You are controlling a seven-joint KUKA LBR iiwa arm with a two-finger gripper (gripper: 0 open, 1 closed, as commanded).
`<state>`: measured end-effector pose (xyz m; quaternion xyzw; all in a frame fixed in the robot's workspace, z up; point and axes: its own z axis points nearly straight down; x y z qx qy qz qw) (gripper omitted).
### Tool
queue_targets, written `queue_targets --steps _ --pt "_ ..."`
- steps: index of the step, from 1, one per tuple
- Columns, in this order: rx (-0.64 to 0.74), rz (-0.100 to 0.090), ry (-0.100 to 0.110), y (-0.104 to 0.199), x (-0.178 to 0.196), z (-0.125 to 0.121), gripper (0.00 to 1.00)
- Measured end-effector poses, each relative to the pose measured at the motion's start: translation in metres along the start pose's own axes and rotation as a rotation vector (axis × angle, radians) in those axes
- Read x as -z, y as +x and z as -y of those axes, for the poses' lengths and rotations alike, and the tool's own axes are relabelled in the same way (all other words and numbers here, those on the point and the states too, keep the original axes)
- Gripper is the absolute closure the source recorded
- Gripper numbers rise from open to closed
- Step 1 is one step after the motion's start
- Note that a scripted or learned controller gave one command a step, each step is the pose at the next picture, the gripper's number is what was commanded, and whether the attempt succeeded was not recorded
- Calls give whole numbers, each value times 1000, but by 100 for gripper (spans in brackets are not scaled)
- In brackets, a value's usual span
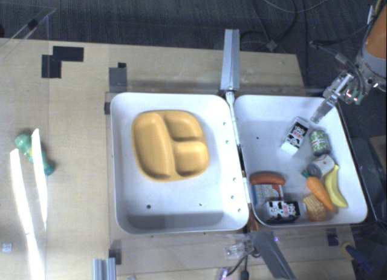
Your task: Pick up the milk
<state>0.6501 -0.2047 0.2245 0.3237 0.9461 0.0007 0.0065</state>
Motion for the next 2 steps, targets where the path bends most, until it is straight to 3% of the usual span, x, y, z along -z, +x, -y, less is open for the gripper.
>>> queue_targets --steps 1,2 --pt "28 5 -2 -5 -99 -12 0" --pt "57 7 -1 -5 -104 -13 0"
